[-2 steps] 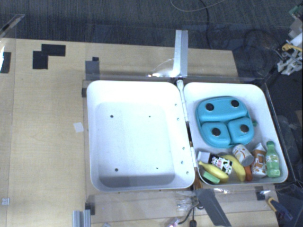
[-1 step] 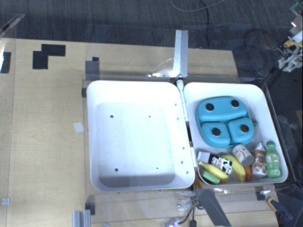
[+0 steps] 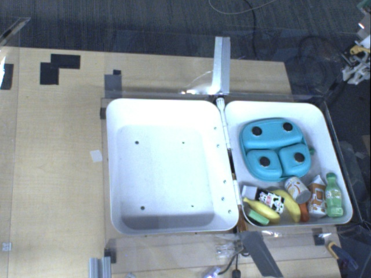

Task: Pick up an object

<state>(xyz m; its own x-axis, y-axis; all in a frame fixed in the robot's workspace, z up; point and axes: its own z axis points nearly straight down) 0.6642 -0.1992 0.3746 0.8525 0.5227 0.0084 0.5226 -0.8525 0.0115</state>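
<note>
At the far left the bench (image 3: pixel 52 172) is bare wood with a few black markers near its back edge, and nothing there bears on the pick. Next comes the left bin (image 3: pixel 168 167), a clean white tray with only small dots on its floor. A metal post (image 3: pixel 222 65) stands upright behind the seam where the two bins meet. Everything worth taking sits in the right bin (image 3: pixel 278 112): a big teal moulded tray (image 3: pixel 273 148) takes up most of the middle, and along the near rim lie a yellow banana (image 3: pixel 285 203), a yellow-green piece (image 3: pixel 259 212) just beside it, a black-and-white dotted block (image 3: pixel 270 199), a small can (image 3: pixel 295 187), a brown-orange carton (image 3: pixel 316 197) and a green bottle (image 3: pixel 333 194). As for the jaws, I cannot tell their state. The likely trouble is crowding: the small things touch one another and press against the bin wall, so a descent there may nudge a neighbour, catch two at once, or strike the rim. The teal tray looks too broad and smooth for a sure grip.
</note>
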